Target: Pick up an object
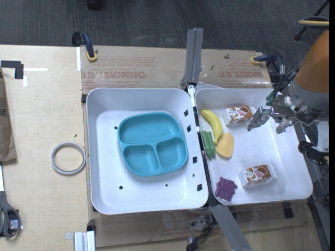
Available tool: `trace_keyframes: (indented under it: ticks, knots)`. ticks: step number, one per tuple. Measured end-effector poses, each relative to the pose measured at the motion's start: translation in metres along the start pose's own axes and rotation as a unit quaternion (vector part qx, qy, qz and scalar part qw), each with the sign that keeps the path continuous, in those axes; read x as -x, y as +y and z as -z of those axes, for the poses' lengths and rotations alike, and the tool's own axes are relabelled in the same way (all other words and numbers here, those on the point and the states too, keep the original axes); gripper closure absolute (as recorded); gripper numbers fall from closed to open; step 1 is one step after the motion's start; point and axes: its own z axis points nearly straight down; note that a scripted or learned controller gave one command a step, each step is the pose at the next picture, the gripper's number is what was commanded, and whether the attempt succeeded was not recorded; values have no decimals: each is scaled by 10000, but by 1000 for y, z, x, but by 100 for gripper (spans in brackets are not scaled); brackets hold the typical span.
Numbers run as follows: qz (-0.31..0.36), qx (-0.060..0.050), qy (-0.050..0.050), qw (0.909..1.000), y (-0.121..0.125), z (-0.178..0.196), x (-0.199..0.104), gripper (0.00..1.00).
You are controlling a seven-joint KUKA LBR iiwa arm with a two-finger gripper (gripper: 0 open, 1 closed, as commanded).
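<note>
Over right bin's far-right edge: gripper hangs, fingers apart, holding nothing | nearest pick: snack pack at far edge, just beside it | banana, green piece crowd left wall, harder approach | second pack, purple item near edge | left bin has blue tray

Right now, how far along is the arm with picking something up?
Nothing looks picked yet. The banana, both snack packets and the purple piece all lie in the right bin. The hand hangs over that bin's right side with nothing seen in it. Grasping and lifting remain.
</note>
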Motion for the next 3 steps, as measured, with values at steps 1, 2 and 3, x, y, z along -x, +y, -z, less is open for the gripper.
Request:
trace_keyframes:
  ticks: [1, 2, 3]
  knots:
    - [282, 5, -4, 9996, 58, -108, -55, 0]
    - [162, -157, 26, 9997, 92, -118, -55, 0]
    - [157, -156, -1, 9998, 92, -110, -50, 100]
